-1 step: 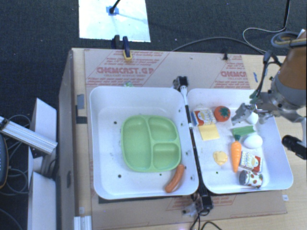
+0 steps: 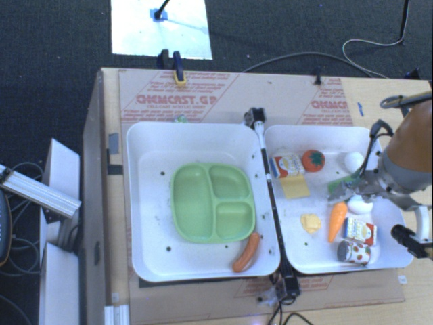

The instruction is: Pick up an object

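My gripper [image 2: 356, 189] hangs low over the right side of the right bin [image 2: 318, 266], below the grey arm with its orange band [image 2: 413, 144]. A white rounded piece [image 2: 360, 206] lies just beneath it, with an orange carrot [image 2: 336, 221] to its left. A small green item [image 2: 337, 185] sits at the gripper's left side. Further back lie a red tomato [image 2: 312, 159], a red and white carton [image 2: 287, 164], a yellow cheese slice [image 2: 295, 187] and a white egg [image 2: 353, 160]. Whether anything sits in the gripper is hidden.
Near the right bin's front lie a yellow lump [image 2: 310, 222], a small carton [image 2: 360, 230] and a can [image 2: 352, 252]. The left bin [image 2: 145, 181] holds a green divided plate [image 2: 213, 202] and a sausage [image 2: 246, 251]. A black divider rail [image 2: 267, 181] runs between the bins.
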You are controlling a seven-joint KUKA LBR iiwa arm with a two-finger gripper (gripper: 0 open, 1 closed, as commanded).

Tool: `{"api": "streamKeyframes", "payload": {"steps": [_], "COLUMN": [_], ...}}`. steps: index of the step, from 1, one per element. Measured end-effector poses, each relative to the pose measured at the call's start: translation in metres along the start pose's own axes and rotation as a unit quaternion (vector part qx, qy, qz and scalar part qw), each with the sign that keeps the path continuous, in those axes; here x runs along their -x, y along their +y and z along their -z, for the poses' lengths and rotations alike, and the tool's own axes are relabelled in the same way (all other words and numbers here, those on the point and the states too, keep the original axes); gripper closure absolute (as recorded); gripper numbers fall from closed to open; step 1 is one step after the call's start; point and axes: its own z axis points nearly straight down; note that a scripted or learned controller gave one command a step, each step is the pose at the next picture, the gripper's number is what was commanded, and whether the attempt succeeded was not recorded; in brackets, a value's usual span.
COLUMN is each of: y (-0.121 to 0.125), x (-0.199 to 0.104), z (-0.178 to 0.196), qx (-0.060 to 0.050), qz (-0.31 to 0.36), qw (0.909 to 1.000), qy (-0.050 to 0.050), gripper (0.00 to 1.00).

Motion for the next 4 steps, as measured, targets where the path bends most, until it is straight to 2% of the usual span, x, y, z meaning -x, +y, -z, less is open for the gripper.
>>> {"api": "streamKeyframes", "payload": {"steps": [1,2,3,4], "y": [0.045,0.046,0.046,0.141], "x": [-0.007,-0.006,-0.006,-0.018], "z": [-0.04,-0.028,-0.028,-0.04], "qx": [-0.005,-0.004,-0.004,-0.004], "qz": [0.0,0.0,0.0,0.001], "qw": [1.0,1.0,1.0,1.0], "qy": [0.002,0.001,0.001,0.001], "gripper": [0.0,1.0,0.0,0.0]}}
